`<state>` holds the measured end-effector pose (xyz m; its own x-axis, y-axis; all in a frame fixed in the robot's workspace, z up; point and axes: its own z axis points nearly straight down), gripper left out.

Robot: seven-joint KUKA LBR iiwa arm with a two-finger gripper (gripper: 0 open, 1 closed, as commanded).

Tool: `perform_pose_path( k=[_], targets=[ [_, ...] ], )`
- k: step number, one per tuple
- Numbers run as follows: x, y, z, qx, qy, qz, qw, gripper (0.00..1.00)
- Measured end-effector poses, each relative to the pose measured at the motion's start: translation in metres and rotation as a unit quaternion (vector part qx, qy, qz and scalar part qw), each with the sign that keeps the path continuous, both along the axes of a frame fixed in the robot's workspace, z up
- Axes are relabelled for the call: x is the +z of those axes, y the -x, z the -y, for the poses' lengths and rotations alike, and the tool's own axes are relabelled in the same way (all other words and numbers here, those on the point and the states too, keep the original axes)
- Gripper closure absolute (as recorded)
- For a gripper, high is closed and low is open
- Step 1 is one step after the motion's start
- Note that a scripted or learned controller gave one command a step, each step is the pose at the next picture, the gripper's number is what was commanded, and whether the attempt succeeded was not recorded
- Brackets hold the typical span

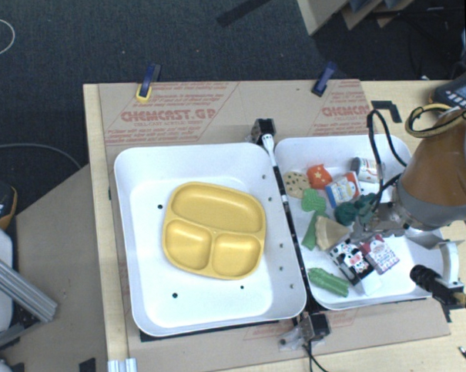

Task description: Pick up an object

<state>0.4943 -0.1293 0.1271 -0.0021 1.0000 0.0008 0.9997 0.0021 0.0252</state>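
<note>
The right bin [399, 291] holds a heap of small things: a tan cookie-like piece [295, 183], a red piece [320, 175], a green block [314, 202], a beige wedge [327, 232], a green pickle shape [328, 281], a dark teal piece [351, 212] and black, white and red cards [365, 258]. My gripper [371, 231] is down in this bin, right above the cards and next to the teal piece. The arm's grey wrist covers its fingers.
The left bin [133, 186] holds a yellow divided plate [213, 230] near its middle. Clamps stand at the back edge [145, 86] [323, 80]. Cables and the arm's body [440, 172] crowd the right side of the bench.
</note>
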Motion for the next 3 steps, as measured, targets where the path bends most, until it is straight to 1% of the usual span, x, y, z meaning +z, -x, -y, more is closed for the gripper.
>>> perform_pose_path(
  k=[1,2,3],
  targets=[
    [0.063,-0.003,-0.001,0.0,0.0016,-0.01,1.0,1.0],
    [0.099,-0.004,-0.001,-0.001,0.0015,-0.01,0.9999,1.0],
    [0.092,-0.041,-0.05,0.002,0.0004,-0.01,0.9999,1.0]
  ],
)
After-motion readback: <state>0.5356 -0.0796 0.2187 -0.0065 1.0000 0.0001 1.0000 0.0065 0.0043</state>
